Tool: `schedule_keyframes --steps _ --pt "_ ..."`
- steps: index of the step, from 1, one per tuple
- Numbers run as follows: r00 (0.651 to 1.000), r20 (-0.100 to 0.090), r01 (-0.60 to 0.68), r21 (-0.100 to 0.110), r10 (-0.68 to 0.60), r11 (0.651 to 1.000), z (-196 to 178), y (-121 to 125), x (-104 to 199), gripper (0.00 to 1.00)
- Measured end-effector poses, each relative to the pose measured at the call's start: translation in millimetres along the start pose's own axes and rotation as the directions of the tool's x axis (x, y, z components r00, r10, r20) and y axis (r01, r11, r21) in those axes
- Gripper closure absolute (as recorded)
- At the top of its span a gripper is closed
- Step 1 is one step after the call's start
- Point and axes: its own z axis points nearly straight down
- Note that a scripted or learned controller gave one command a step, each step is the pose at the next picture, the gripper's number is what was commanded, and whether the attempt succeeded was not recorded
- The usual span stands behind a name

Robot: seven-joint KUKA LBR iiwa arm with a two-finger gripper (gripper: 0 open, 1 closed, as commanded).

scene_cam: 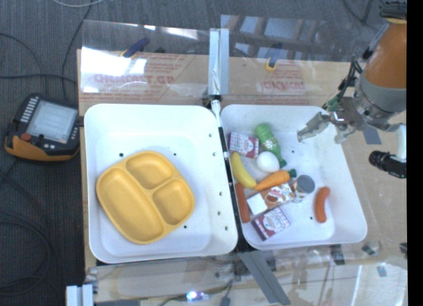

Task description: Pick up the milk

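Small cartons lie in the right bin [350, 222]: a maroon-and-white one [243, 144] at the upper left, a similar one [271, 222] near the front, and an orange-and-white one [278, 195] between them. Which of them is the milk I cannot tell. My gripper [322, 133] hangs over the bin's upper right part, to the right of all the cartons and apart from them. It is open, with nothing between its fingers.
The right bin also holds a green bottle [267, 136], a white egg [268, 162], a banana [242, 170], a carrot [272, 180], a small tin [305, 184] and a sausage [321, 204]. A yellow divided plate [145, 195] lies in the left bin [106, 119].
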Motion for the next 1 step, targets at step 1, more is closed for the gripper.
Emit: schedule_keyframes --steps 1 --pt "0.999 0.01 -0.046 -0.031 0.046 0.998 91.3 -58.5 62.8 0.0"
